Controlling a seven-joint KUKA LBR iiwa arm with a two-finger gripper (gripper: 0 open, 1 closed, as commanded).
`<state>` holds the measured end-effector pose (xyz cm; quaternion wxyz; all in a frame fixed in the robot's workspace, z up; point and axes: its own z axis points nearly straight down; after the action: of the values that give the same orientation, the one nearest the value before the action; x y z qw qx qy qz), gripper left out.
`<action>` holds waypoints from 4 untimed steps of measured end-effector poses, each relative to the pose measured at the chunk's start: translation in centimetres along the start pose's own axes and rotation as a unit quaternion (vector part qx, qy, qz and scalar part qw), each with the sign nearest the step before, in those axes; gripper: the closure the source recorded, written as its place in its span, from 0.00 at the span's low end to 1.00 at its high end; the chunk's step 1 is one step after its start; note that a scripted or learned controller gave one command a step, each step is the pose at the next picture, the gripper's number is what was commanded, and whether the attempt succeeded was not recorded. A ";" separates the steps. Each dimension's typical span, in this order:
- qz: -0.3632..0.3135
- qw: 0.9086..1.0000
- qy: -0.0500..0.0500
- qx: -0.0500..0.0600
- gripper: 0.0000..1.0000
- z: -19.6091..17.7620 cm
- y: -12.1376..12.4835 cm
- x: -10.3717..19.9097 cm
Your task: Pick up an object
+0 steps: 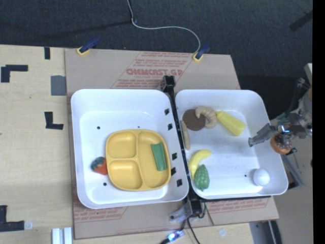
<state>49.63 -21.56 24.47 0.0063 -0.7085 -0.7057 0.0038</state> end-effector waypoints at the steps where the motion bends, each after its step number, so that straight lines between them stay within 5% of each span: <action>1: -0.002 1.000 -0.002 -0.006 0.00 -0.7 0.3 0.1; 4: -0.004 1.000 0.001 -0.004 0.00 14.6 0.3 1.0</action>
<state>49.77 -20.54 9.92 0.0043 -0.7060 -0.7082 0.0007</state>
